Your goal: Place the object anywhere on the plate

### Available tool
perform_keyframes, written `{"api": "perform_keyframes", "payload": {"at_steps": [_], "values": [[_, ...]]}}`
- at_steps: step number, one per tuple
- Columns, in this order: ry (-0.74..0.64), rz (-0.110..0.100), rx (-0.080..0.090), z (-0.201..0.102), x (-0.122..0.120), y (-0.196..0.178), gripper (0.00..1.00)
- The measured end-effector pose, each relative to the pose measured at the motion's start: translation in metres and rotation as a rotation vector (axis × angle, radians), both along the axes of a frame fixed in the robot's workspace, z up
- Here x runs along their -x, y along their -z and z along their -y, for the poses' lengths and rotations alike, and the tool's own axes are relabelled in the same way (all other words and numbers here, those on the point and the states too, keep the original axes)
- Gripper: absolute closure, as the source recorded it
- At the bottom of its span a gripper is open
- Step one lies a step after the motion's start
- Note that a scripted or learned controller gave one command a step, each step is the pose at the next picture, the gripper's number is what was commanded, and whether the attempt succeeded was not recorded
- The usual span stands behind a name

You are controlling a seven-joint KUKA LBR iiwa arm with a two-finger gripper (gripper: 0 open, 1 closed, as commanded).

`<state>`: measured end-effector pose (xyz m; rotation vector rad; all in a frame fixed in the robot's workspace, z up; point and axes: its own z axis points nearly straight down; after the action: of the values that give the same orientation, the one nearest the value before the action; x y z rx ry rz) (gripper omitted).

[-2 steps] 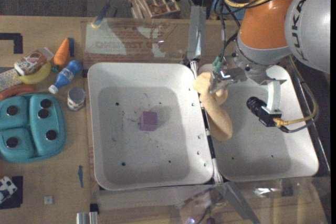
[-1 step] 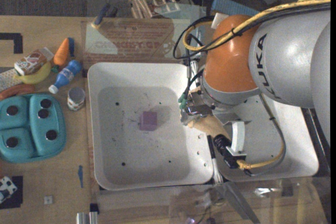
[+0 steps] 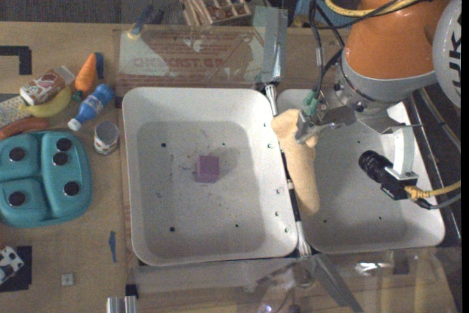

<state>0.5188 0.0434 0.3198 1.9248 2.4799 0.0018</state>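
A small purple block (image 3: pixel 207 168) lies flat near the middle of the left bin (image 3: pixel 146 231). A tan plate (image 3: pixel 302 172) rests along the left side of the right bin (image 3: pixel 366 231), and the arm hides part of it. My gripper (image 3: pixel 309 125) hangs over the upper end of the plate, well to the right of the block. The wrist and its orange band (image 3: pixel 396 18) cover the back of the right bin. No object shows at the gripper.
Left of the bins on the bench are a teal moulded tray (image 3: pixel 42 176), a small can (image 3: pixel 107 137), a blue toy bottle (image 3: pixel 91 106), a carrot (image 3: pixel 88 71) and a banana (image 3: pixel 48 105). A clear box (image 3: pixel 194 55) stands behind the left bin. A black cylinder with a cable (image 3: pixel 381 171) juts from the arm.
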Motion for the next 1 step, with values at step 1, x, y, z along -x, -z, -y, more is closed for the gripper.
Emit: {"api": "perform_keyframes", "payload": {"at_steps": [1], "values": [[-0.003, -0.002, 0.000, -0.0509, -0.0700, 0.0907, 1.00]]}}
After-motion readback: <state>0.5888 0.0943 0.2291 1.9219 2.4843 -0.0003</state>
